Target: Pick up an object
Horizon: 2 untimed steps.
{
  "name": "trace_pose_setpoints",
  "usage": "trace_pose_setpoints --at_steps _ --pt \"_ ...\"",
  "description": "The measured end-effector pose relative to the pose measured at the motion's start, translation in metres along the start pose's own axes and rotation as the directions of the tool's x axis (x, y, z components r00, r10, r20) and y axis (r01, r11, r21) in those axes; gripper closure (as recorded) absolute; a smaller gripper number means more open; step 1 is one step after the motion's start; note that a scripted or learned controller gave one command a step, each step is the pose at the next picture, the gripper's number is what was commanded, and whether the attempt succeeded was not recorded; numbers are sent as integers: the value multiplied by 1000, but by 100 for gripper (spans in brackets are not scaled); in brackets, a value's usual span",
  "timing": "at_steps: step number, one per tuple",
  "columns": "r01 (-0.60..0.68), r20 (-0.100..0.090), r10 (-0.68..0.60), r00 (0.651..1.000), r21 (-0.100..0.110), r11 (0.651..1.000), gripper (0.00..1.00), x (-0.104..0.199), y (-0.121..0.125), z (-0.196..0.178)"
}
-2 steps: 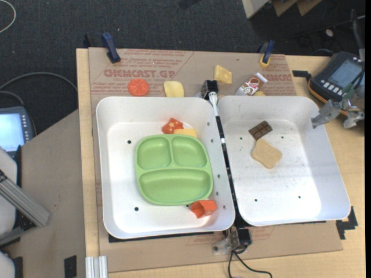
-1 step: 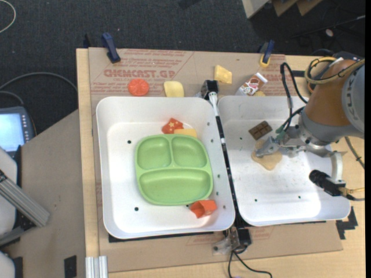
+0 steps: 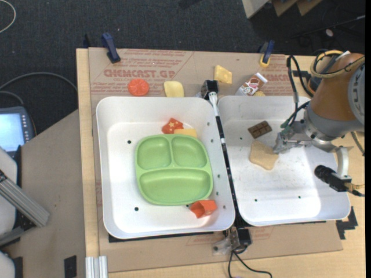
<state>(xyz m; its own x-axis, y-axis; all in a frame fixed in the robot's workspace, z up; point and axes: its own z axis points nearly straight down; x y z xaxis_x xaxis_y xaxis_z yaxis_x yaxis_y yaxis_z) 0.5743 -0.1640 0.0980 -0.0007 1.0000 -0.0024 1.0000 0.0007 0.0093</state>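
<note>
The pincer point(image 3: 280, 145) hangs just right of the tan block point(image 3: 262, 156) in the right bin point(image 3: 324, 210); its state cannot be told. Centre over the block before descending.

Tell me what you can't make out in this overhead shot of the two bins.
- Claw in the camera view: too small and blurred against the right white bin to tell whether it is open, or touches the tan bread-like slab.
- Orange block: partly tucked under the green divided plate, so its shape is unclear.
- Small red-and-white packet on the cardboard: print too small to read.
- Grey-and-orange arm: cut off by the right edge.
</note>
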Motion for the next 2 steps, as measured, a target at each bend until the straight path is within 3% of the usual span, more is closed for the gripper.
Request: trace_pose_setpoints --at_steps 1,2 --pt "4 -2 -4 1000 0 1000 100 50 -23 -84" --pt "0 -2 0 1000 8 1000 0 48 -25 -79"
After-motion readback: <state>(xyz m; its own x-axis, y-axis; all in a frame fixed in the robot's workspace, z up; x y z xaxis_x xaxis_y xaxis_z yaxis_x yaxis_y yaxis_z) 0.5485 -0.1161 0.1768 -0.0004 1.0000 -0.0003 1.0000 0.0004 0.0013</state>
